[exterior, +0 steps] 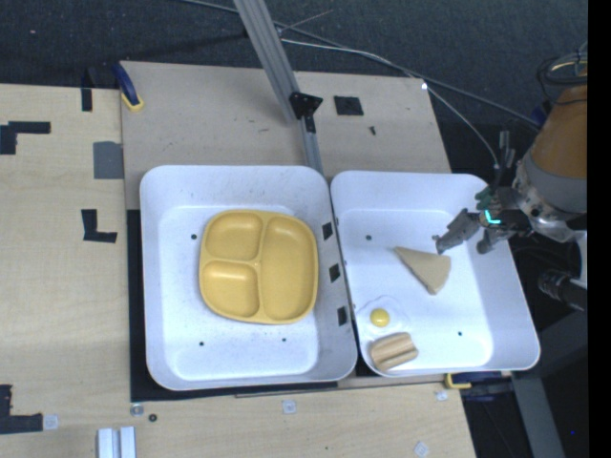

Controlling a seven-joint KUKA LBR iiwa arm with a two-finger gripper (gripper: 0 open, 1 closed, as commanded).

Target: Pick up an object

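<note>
In the right bin (496, 351) lie a tan wedge-shaped piece (426, 267), a small yellow round piece (380, 317) and a tan bread-roll piece (392, 350) near the front. My gripper (470, 235) hangs over the bin's right side, just right of and above the wedge. Its fingers (454, 234) are spread apart with nothing between them. A yellow three-compartment plate (259, 265) rests in the left bin (162, 351).
A grey metal pole (272, 46) slants down from the top to the divide between the bins. Cables run across the dark floor at the back. The wooden bench extends to the left with black tape marks.
</note>
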